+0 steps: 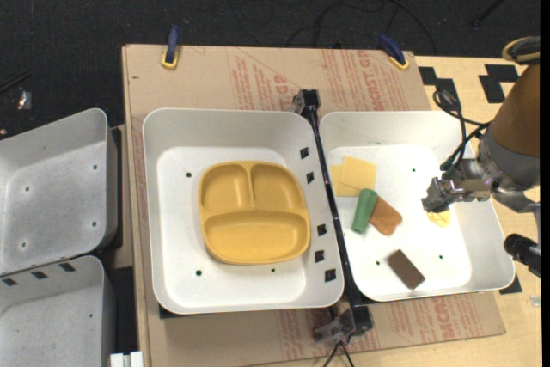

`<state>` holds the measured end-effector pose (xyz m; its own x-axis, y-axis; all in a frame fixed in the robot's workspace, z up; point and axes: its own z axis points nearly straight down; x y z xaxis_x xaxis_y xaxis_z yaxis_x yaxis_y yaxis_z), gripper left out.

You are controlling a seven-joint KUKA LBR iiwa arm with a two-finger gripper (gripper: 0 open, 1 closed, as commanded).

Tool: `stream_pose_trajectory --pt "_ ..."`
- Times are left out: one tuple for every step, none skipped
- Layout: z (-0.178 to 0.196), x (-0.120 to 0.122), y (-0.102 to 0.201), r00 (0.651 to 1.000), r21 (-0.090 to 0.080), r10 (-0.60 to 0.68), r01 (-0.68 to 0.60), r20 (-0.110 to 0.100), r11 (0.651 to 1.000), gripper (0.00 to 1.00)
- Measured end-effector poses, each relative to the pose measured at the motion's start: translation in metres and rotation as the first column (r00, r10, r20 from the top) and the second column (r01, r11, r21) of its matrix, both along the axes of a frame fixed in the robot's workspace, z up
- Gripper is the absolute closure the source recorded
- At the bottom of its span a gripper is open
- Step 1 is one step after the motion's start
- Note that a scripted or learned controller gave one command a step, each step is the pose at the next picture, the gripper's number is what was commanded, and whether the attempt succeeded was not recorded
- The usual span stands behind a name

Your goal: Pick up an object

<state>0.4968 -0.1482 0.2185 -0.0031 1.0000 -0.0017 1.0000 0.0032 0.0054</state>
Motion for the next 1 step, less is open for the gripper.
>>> stream_pose_trajectory --pt "-0.0067 0.0209 0.0506 1.0 0.002 0.004 -0.004 -0.004 1.0 1.0"
